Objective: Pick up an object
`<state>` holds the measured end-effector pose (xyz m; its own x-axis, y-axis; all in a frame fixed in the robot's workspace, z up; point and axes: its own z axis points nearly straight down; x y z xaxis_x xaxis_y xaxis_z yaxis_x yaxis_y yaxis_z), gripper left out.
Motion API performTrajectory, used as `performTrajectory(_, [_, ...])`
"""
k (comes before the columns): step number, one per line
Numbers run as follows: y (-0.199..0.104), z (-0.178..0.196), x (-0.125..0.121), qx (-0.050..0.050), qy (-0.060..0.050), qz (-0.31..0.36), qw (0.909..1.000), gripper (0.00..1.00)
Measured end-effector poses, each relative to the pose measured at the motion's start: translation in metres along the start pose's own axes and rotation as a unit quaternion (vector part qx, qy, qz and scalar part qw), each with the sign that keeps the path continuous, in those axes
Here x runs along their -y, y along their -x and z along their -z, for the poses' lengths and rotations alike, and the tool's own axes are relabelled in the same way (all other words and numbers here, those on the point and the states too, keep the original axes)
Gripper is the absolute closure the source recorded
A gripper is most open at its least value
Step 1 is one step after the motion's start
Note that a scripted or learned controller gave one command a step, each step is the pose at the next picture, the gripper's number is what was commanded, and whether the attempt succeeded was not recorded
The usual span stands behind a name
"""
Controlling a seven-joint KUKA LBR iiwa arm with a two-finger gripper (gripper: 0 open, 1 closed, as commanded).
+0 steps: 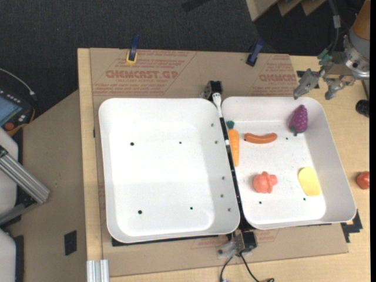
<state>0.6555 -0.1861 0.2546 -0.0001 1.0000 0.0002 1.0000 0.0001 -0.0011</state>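
White plastic is the material of the two shallow bins, which are placed side by side on a brown cardboard sheet [176, 69] with red printed letters. The left bin [117, 157] is seen with small dark dots on its floor. In the right bin [335, 181] five toy foods are found. A purple bunch of grapes [298, 118] is located in the far right corner, close to the rim. A red-orange sausage [259, 138] is laid flat near it, toward the middle of the far side. An orange carrot [234, 146] with a green top is laid along the left wall of this bin, just beside the divide between the bins. A pink-red fruit with lobes [264, 182] is seen in the near half, and a yellow piece [309, 181] is placed to its right, apart from it.

The gripper [320, 84] is seen above the far right edge of the right bin, just beyond the grapes and not touching them. Its two fingers are spread apart, and nothing is held between them. A small red object [362, 180] is located on the bench outside the right bin. Two clamps, a yellow one [132, 54] and a blue one [255, 51], are fixed at the far edge of the cardboard.
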Motion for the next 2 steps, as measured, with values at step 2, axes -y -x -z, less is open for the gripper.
performTrajectory(2, [-0.114, 0.226, 0.177, -0.001, 0.009, 0.005, 0.9999, 0.0])
